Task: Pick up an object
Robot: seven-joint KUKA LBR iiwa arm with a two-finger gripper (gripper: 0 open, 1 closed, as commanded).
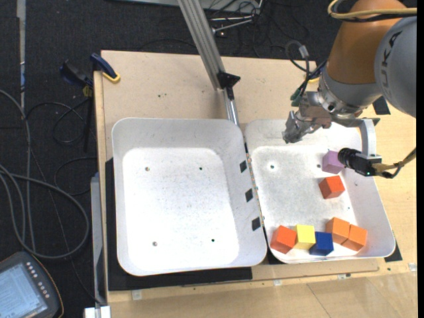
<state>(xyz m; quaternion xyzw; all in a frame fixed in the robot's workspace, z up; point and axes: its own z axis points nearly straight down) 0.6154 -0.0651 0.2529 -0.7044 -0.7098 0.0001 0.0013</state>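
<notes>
Currently hand (292, 135) hovers over far-left part of right bin (291, 177), nothing seen in its grip; finger spread unclear. Nearest target: purple block (331, 160), right of hand; orange block (331, 186) just nearer. Better step: shift right, centre over 1 block, descend straight, avoid neighbours.

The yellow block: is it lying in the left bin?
No, the yellow block sits in the right bin, between an orange block and a blue block.
</notes>
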